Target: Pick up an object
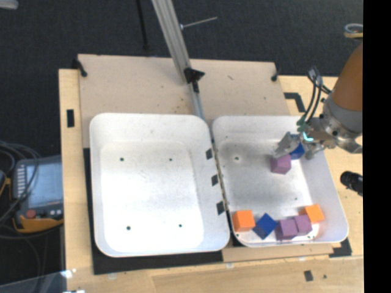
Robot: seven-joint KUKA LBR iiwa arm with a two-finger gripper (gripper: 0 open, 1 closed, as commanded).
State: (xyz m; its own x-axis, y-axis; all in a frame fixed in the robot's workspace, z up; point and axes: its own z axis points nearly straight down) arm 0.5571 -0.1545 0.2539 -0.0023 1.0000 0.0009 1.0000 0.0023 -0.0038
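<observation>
- Reaching in from three o'clock, the grey arm [349, 96] with its orange band hangs its gripper [298, 146] over the upper part of the right bin [223, 163].
- A purple cube [281, 164] sits just below the gripper, at about seven o'clock from it, and a small blue block [297, 152] shows right at the fingertips.
- Whether the gripper is spread or pinching either piece cannot be told; the blue block and the metal overlap too closely to judge.
- Judging from this, the pick looks about half done: the gripper is at a target, but a firm hold and a lift are not shown.
- Along the right bin's six o'clock edge lie more pieces: an orange cube [244, 220], a blue cube [266, 225], two purple cubes [294, 227] touching each other, and another orange cube [314, 213] towards four o'clock.
- All pieces are small, square-edged blocks in flat, matte colours, probably foam or painted wood.
- Both bins are shallow white trays with rounded corners and scuffed, greyish floors; the left bin [101, 163] sits at nine o'clock of the right one.
- They rest on a pale wooden bench [171, 78], with a slanted metal rail [174, 35] rising towards twelve o'clock.
</observation>
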